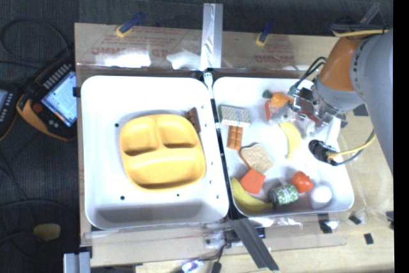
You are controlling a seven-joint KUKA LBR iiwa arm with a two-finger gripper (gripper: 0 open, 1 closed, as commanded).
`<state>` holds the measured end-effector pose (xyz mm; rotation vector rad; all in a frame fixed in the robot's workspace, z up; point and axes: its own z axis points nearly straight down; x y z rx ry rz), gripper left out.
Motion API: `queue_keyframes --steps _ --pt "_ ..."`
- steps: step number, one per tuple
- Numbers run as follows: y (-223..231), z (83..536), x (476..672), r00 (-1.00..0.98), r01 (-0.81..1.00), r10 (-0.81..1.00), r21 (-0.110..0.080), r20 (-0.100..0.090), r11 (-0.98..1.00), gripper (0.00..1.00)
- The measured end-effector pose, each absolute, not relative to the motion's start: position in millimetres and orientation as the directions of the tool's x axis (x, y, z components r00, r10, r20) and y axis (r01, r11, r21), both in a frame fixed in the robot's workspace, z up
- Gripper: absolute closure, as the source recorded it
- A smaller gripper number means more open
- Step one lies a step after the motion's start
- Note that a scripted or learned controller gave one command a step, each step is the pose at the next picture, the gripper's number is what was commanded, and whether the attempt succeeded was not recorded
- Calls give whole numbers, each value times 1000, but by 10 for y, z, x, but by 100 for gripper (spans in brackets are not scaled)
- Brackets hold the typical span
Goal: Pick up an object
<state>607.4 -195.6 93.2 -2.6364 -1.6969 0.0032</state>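
The right white bin holds several toy foods. An orange and green carrot-like piece lies at its far side, with a pale yellow banana-shaped piece just in front of it. My gripper reaches in from the right and sits low over the bin, right beside the orange piece and above the yellow one. The view is too cluttered there to tell whether anything is held. Nearer the middle lie a checkered cracker, a brown chocolate bar and a bread slice.
Along the right bin's near side lie a red-orange block, a yellow banana, a green can, a red tomato and a white egg. The left bin holds a yellow divided tray and a small brown piece.
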Motion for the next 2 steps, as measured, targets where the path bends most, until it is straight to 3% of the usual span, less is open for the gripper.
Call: queue_keyframes --steps 1,2 --pt "-1928 892 5846 218 976 976 13 -1 -218 0" --pt "-1931 975 5848 219 976 976 11 0 -219 100"
